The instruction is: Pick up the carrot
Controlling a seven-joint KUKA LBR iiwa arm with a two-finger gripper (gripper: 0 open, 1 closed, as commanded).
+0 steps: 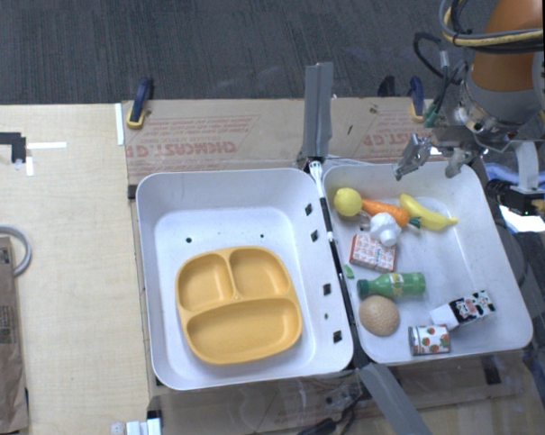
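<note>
The carrot (386,210) is orange and lies in the right bin (490,248) near its back, between a yellow lemon (348,202) and a yellow banana (427,213). A white garlic bulb (383,227) rests against its front side. My gripper (430,159) hangs above the bin's back rim, up and to the right of the carrot, open with nothing between its fingers.
The right bin also holds a pink-and-white carton (373,251), a green bottle (392,285), a tan round fruit (379,316), a small strawberry carton (429,339) and a black-and-white milk carton (468,309). The left bin (164,217) holds a yellow divided plate (237,303).
</note>
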